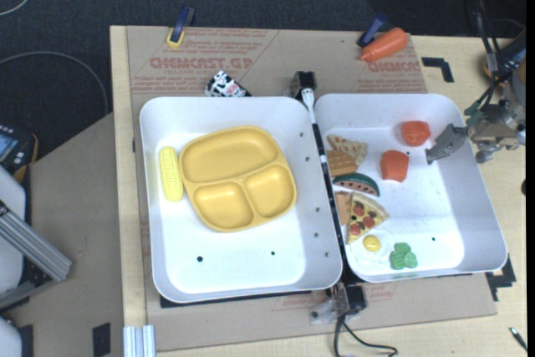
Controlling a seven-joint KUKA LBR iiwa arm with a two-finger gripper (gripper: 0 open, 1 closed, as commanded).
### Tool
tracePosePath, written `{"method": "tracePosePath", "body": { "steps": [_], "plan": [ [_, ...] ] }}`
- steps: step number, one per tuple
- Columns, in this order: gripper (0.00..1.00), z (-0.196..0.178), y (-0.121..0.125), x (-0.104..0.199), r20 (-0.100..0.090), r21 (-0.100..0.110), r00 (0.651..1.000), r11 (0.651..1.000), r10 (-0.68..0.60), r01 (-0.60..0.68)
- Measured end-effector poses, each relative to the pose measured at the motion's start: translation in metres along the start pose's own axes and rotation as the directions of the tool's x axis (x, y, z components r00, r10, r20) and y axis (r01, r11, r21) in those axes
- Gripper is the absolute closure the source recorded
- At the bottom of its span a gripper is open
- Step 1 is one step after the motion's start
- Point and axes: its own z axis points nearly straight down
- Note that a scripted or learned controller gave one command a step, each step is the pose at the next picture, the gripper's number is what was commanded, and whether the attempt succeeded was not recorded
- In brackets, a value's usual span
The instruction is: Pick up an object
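Red toy pieces [395, 165] lie clustered beside the pincer [443, 145], state indiscernible, so a descent risks a glancing miss.

Glossy white plastic bins [159, 180], a smooth yellow plastic tray [238, 177], on matt brown cardboard [276, 58].

left bin [159, 205]: yellow divided plate [236, 177], corn cob [170, 173] | right bin [476, 205]: toy foods, two red pieces [404, 148] | gripper [447, 143] over right bin's right rim

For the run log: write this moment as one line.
claw: over right bin's right edge, holding nothing | nearest: red tomato, red block | left bin: yellow tray, corn
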Motion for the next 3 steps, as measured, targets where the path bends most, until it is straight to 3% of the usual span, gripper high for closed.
{"method": "tracePosePath", "body": {
  "steps": [1,3],
  "plan": [
    [0.00,-0.007,0.002,0.000,0.003,-0.014,1.000,1.000,-0.003,0.003],
    [0.00,0.099,0.003,0.004,0.001,-0.008,1.000,1.000,-0.003,0.004]
  ]
}}
